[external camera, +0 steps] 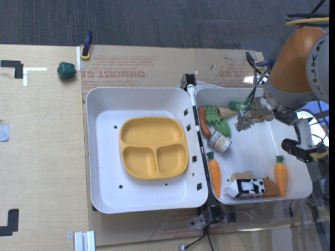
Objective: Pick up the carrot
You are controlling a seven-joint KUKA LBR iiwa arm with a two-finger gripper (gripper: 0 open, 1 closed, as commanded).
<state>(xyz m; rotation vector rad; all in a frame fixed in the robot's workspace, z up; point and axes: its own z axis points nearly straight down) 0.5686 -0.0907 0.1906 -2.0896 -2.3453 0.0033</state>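
The arm (301, 67) is grey with a broad orange band, round-bodied. Black cables run along it at nine o'clock. Dark metal gripper (246, 120) below.

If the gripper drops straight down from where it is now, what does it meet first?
The gripper hangs over the right bin, beside the green leafy toy. Straight below looks like bare bin floor, though height is hard to judge. Neither carrot, the left one nor the right one, lies under it.
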